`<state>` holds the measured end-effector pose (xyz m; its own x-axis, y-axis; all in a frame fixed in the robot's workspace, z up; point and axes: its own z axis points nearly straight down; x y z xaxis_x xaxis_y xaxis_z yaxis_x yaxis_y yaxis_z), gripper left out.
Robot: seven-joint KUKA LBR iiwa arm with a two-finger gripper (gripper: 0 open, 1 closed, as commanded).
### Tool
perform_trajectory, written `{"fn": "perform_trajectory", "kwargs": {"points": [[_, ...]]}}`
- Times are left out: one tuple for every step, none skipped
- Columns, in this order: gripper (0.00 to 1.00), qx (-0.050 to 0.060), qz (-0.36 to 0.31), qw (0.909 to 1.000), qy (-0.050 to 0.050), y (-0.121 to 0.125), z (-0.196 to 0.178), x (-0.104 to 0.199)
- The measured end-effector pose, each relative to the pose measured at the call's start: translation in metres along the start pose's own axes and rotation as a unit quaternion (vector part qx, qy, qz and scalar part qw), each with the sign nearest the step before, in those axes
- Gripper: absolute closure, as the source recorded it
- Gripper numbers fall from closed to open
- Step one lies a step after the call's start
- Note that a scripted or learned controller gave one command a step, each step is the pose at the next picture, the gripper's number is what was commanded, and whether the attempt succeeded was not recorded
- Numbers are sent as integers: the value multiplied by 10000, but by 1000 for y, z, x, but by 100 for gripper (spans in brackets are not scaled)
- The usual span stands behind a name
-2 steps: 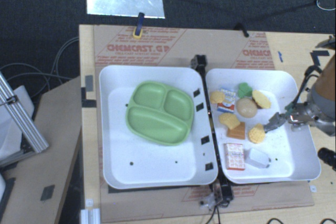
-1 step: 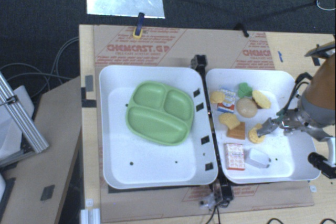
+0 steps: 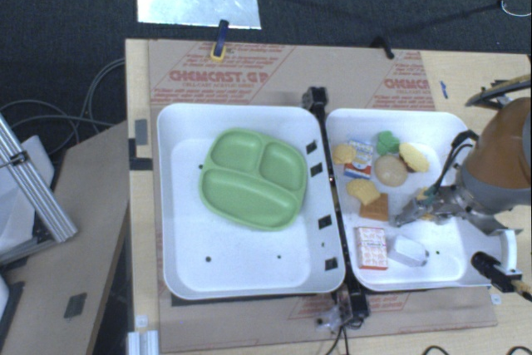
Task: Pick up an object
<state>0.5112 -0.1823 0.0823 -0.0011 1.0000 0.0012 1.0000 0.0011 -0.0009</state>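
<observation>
Camera view: gripper (image 3: 413, 214), grip state unclear, hangs low in the right bin (image 3: 449, 272) and could knock the crowded toy foods (image 3: 374, 179) aside.

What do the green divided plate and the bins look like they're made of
The green divided plate looks like moulded plastic: one even pastel colour, rounded compartment ridges, a soft matte sheen. The two white bins also seem to be plastic, smooth and slightly glossy with rounded corners, though thin coated metal can't be excluded.

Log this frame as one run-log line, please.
arm: over right bin | gripper: low beside brown block, nothing seen held | left bin: green divided plate
</observation>
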Motion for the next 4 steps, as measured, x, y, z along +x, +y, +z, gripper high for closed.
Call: {"fn": "perform_trajectory", "kwargs": {"points": [[100, -21, 1, 10000, -11, 1, -13, -1], [100, -30, -14, 10000, -14, 6, -56, -2], [100, -39, -25, 10000, -15, 8, -108, 9], [100, -30, -24, 10000, -14, 9, -144, 8]]}}
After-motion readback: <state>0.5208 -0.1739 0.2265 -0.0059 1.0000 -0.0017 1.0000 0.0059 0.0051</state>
